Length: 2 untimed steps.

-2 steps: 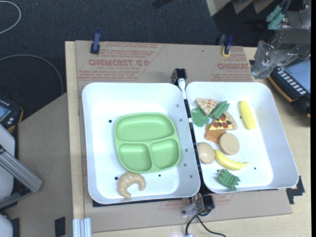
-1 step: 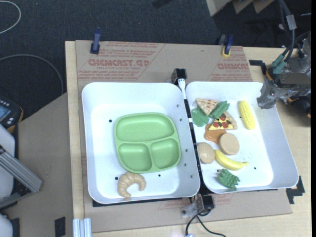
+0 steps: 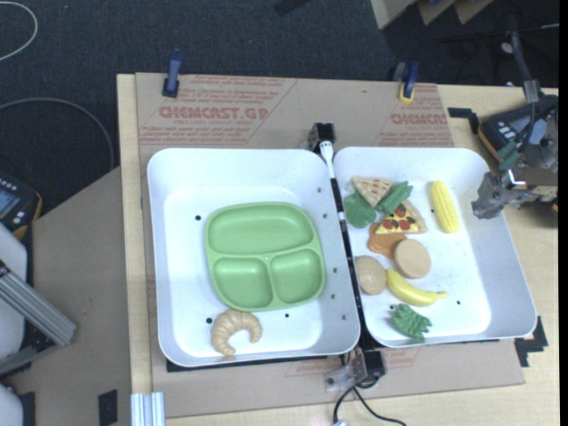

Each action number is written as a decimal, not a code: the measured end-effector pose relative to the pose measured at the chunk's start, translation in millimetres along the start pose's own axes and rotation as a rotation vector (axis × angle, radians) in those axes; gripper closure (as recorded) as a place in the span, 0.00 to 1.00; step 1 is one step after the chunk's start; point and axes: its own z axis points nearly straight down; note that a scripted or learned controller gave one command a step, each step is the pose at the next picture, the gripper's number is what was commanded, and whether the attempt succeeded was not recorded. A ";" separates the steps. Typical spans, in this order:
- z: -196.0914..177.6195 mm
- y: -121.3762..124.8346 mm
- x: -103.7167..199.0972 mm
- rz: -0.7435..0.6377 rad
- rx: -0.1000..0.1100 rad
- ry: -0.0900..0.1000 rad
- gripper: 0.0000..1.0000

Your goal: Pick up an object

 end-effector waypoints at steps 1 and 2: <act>109.0 -14.1 102.1 -0.017 0.004 0.005 1.00; 91.8 -11.3 95.6 -0.006 -0.013 0.001 1.00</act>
